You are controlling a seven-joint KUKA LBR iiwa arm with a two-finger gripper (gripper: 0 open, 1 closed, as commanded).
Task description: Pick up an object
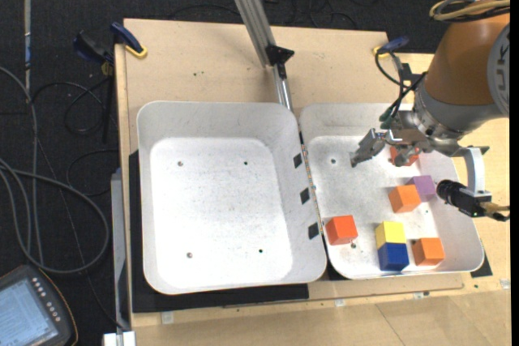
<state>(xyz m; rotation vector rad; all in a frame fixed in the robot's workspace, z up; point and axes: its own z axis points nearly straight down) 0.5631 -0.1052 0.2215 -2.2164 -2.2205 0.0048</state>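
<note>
Hand: your hand [379, 145] hangs over the far part of the right bin [478, 259], under the grey and orange arm [466, 77]. You cannot tell from here whether it is apart or together, and nothing is seen held in it.
Nearest blocks: at the near wall of the right bin you have a yellow block [390, 232] touching a blue block [393, 255], with an orange block [428, 251] just beside them on the side the arm comes from.
Lone block: another orange block [341, 228] stands apart, near the wall shared with the left bin [154, 198]. Judged from this view, it is your easiest target, since it has free floor on most sides.
Middle pair: a third orange block [404, 198] touches a purple block [424, 187]; a descent there could catch both.
Under the hand: a reddish thing [401, 155] shows just beside the hand, too hidden to name.
Approach: come down square over one block's middle and straddle two free faces.
Risk: near the bin wall a block may slide away rather than seat.
Bench: the wooden bench [211, 61] beyond the bins carries nothing you need.
</note>
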